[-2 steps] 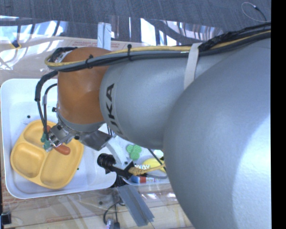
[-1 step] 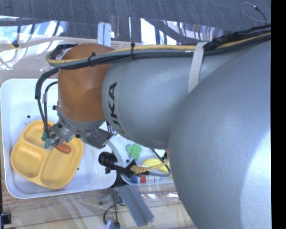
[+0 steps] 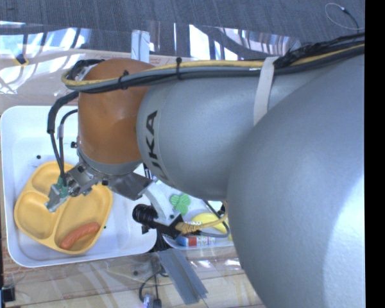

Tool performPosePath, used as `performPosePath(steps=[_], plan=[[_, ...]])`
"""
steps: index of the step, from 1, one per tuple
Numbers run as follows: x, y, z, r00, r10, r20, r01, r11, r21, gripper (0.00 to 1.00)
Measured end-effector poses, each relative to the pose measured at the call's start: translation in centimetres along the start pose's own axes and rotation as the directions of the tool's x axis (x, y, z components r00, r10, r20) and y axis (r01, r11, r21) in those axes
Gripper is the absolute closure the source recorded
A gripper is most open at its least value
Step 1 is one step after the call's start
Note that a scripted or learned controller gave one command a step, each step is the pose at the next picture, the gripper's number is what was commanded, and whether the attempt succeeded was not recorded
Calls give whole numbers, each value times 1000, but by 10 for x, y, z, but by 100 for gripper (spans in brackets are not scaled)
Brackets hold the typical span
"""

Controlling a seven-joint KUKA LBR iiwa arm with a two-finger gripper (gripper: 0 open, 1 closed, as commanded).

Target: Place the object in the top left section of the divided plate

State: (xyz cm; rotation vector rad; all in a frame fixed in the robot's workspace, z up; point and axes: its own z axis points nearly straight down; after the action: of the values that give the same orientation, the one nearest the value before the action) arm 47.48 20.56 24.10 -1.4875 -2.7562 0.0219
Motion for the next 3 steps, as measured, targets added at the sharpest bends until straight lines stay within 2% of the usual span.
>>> performPosePath(steps=[1,2,3], plan=[[0,0,-9,1000,-6,0,6,1000,3,100],[-63,-34,94,990,-140,1,140,990,-11,100],[-79,-46,148,984,179,-5,-179,984,-22,100]])
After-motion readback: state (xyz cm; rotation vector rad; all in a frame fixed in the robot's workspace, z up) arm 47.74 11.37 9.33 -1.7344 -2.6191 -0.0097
